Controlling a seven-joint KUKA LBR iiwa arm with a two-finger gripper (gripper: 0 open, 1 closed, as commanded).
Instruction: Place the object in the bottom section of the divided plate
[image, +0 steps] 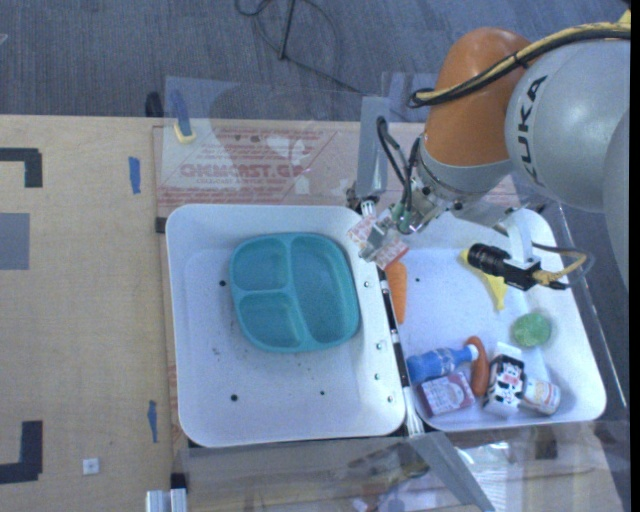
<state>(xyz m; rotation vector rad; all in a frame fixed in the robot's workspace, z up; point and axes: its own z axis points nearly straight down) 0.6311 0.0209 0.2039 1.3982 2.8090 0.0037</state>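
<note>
- The orange carrot-shaped toy (397, 288) lies in the right-hand shallow white bin (440, 300), hard against that bin's left wall, its thick end pointing up the view and its tip down.
- The end effector (383, 238) hangs right over the carrot's upper end, at the top of the gap between the two bins. Whether it is released, clenched, or grasping the carrot cannot be told from this angle.
- The grey arm with its orange band (475, 70) reaches in from the upper right of the view.
- The teal plastic divided plate (236, 285) sits in the left-hand shallow white bin (200, 400), in its upper middle, well apart from the carrot and across the bin walls from it. It has two small sections on its left, one above the other, and one large section on its right.
- Further right in the carrot's bin, a yellow banana-shaped toy (495, 288) lies near the middle, with a round green toy (531, 329) below it.
- Along that bin's lower edge is a tight cluster: a blue bottle with a white cap (440, 362), a small pink-topped tub (446, 395) just below it, a slim red-orange piece (480, 368) beside the cap, a black-and-white carton (507, 382), and a pale jar on its side (545, 397).
- Both bins rest on the pale wooden surface (80, 300), which carries black corner marks and bits of blue tape.
</note>
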